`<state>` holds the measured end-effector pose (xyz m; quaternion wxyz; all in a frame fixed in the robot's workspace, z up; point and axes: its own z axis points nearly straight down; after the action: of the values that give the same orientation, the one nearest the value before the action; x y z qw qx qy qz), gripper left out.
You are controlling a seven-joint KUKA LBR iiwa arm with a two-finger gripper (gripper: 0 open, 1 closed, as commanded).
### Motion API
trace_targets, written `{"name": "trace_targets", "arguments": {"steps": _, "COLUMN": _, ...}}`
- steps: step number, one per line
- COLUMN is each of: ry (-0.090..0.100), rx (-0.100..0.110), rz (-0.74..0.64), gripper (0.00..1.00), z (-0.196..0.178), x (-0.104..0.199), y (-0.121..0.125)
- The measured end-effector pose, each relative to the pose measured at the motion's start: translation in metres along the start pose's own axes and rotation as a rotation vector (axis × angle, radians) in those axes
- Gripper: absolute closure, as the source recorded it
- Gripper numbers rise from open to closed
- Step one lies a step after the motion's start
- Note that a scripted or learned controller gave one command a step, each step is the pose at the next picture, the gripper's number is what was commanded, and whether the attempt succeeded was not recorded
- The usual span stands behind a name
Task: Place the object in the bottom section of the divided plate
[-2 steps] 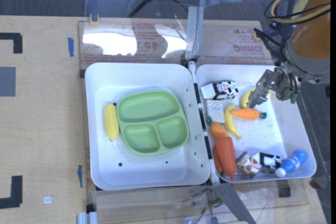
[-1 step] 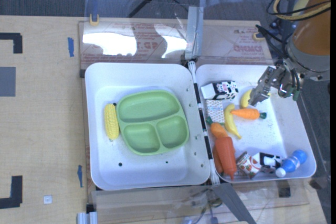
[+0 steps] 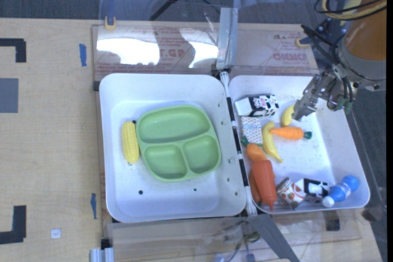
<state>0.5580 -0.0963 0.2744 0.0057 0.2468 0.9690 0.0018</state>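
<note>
You have the arm reaching in from the right, with the gripper (image 3: 305,108) hanging over the upper part of the right bin (image 3: 344,156). You cannot tell from this view whether its fingers are parted or closed; nothing is visibly held between them.

Just below the fingers lies a small carrot (image 3: 287,132), with a yellow piece (image 3: 287,115) just to their left. A banana (image 3: 271,141) sits below and to the left of the fingers, touching the carrot's blunt end. Further left of the fingers is a black-and-white carton (image 3: 258,105), with a patterned packet (image 3: 252,129) beneath it. Well below the fingers, along the bin's near side, you see a large orange vegetable (image 3: 264,181), a small wrapped item (image 3: 290,192), another black-and-white piece (image 3: 316,188) and a blue-capped bottle (image 3: 341,189).

Far to the left of the fingers, in the left bin (image 3: 116,193), the green divided plate (image 3: 178,142) lies flat, its sections bare. A corn cob (image 3: 129,141) lies just beyond its far left rim, beside the plate rather than on it.
</note>
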Motion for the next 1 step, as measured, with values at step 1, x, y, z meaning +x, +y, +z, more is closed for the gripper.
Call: {"name": "trace_targets", "arguments": {"steps": 1, "ry": 0.013, "rx": 0.007, "rz": 0.078, "gripper": 1.0, "z": 0.0147, "x": 0.0259, "y": -0.0099}}
